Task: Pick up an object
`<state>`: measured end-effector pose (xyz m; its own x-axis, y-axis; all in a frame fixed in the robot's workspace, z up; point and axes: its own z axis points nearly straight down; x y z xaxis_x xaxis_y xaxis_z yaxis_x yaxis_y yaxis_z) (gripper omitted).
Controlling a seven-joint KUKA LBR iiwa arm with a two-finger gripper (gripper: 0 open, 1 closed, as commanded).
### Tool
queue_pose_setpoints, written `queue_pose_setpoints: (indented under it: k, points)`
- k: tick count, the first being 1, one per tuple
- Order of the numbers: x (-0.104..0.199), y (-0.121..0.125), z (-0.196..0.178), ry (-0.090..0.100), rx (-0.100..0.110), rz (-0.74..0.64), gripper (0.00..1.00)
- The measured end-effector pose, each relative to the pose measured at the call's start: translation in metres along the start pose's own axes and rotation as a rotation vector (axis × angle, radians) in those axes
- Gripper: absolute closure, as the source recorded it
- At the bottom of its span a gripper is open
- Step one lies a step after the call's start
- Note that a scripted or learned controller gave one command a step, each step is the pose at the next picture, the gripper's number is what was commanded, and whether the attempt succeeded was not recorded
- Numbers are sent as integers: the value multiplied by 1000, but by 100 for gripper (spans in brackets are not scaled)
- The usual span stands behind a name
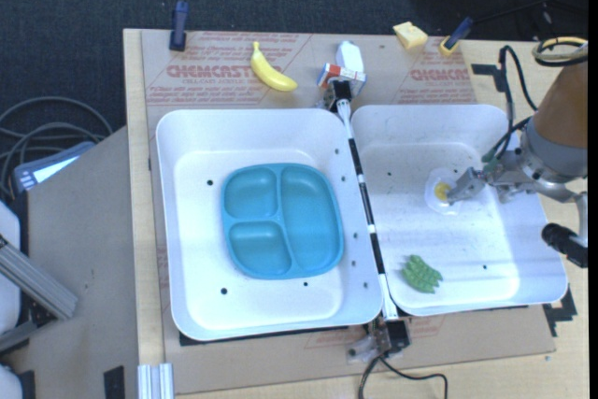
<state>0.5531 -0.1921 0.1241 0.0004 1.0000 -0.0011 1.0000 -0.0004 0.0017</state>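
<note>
A green bumpy toy [421, 275] is seen in the right bin [486, 131]. Higher up, the gripper [458, 191] is placed over a small yellow-white object [439, 193]; its grip cannot be told. The object could be pushed aside.

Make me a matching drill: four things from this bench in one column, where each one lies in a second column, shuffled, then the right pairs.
Things:
1. blue divided plate
2. green object
3. banana
4. gripper

Places:
A. on the board behind the left bin
B. in the left bin
C. over a small yellow and white item in the right bin
D. near the front of the right bin

Pairs: 1-B, 2-D, 3-A, 4-C
</note>
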Motion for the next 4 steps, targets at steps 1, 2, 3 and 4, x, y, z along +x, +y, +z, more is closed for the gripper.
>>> queue_pose_setpoints:
  k: [1, 2, 3, 4]
  points:
    - [56, 53, 8, 2, -1, -3, 0]
    - [35, 29, 39, 1, 3, 0, 0]
    - [32, 30, -33, 0, -2, -1, 0]
    - [33, 26, 16, 2, 5, 0, 0]
